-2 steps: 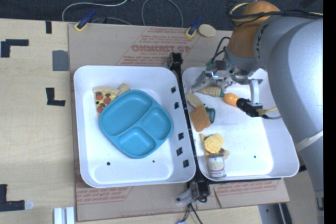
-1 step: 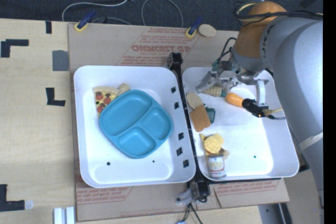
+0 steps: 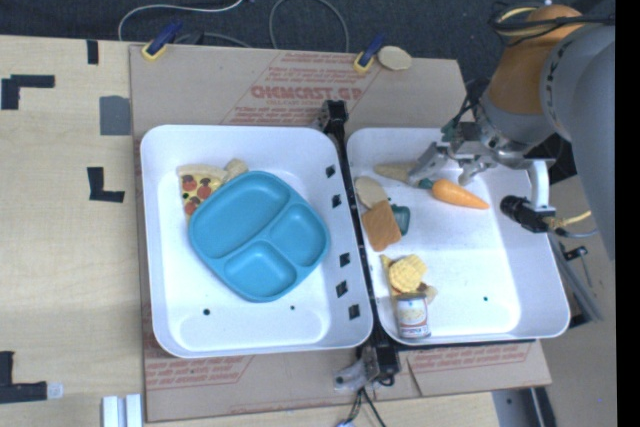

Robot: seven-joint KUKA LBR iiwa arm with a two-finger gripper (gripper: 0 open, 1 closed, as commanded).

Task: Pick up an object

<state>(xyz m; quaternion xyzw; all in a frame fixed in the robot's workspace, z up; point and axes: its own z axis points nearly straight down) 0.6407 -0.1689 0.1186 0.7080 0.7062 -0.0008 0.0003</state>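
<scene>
In the left bin (image 3: 160,245) lay a blue divided plate (image 3: 258,233) beside a pizza slice (image 3: 197,185). The right bin (image 3: 520,310) held bread (image 3: 381,225), a can (image 3: 411,315) and a carrot (image 3: 460,195) — the jaws (image 3: 458,165) hung just above the carrot, spread open, holding nothing.

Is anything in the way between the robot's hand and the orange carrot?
Nothing visible is. The gripper hangs in the right bin right next to the carrot, at its upper left end. The bread slice, waffle and can lie further left and lower, off to the side.
</scene>
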